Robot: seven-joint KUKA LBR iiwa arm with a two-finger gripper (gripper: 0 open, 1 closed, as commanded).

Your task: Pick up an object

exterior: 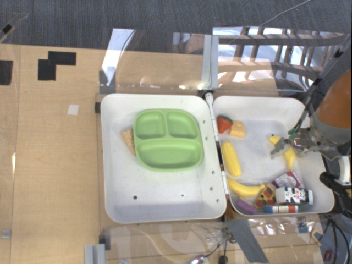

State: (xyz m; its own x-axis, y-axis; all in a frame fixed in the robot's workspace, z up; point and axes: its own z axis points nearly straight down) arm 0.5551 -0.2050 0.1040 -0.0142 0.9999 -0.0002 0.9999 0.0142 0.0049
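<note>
While the gripper [286, 145] is hovering low at the right of the frame, in the right bin [258, 104], you are looking at fingers spread apart, straddling a small yellow piece [289, 157] and clamping nothing. That piece is probably light, stiff plastic, smooth and liable to slip, so you should be taking it across its narrow middle. At lower right a small carton [294, 196] is lying flat; its print is too small to read.
</note>
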